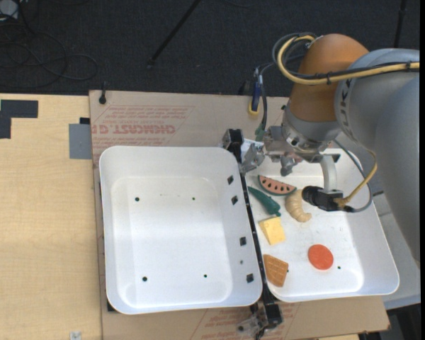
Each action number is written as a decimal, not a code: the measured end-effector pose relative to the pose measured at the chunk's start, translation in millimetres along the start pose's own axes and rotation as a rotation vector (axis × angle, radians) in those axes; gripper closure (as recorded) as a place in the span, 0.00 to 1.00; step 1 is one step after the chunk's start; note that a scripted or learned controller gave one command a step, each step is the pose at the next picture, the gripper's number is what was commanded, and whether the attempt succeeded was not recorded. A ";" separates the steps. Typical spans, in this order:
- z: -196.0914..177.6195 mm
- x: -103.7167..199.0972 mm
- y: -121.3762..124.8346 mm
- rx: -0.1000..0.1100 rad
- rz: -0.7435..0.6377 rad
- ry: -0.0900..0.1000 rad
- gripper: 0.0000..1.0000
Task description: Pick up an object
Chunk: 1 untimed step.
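My gripper [292,163] hangs over the far end of the right bin [372,261]; whether it is open or closed I cannot tell. Just below it lies a watermelon slice [277,185], with a green piece [264,200], a croissant [297,207], a yellow cheese block [273,230], a red disc [321,257] and a cracker [275,269] nearer the camera.

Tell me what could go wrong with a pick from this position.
The gripper hangs over the right bin's far-left corner, so a descent may hit the wall. The watermelon slice, green piece and croissant-like piece lie close together, so a grab may nudge or catch two. The yellow cable hangs low nearby.
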State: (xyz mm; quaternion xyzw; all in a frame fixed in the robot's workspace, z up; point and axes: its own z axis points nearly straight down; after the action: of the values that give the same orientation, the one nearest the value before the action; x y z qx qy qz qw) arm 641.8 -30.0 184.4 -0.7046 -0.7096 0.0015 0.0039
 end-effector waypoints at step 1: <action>-2.5 79.2 2.2 -0.005 0.000 -0.001 0.00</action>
State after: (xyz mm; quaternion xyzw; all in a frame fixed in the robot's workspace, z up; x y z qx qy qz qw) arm 643.5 49.3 187.2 -0.7046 -0.7096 -0.0001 0.0018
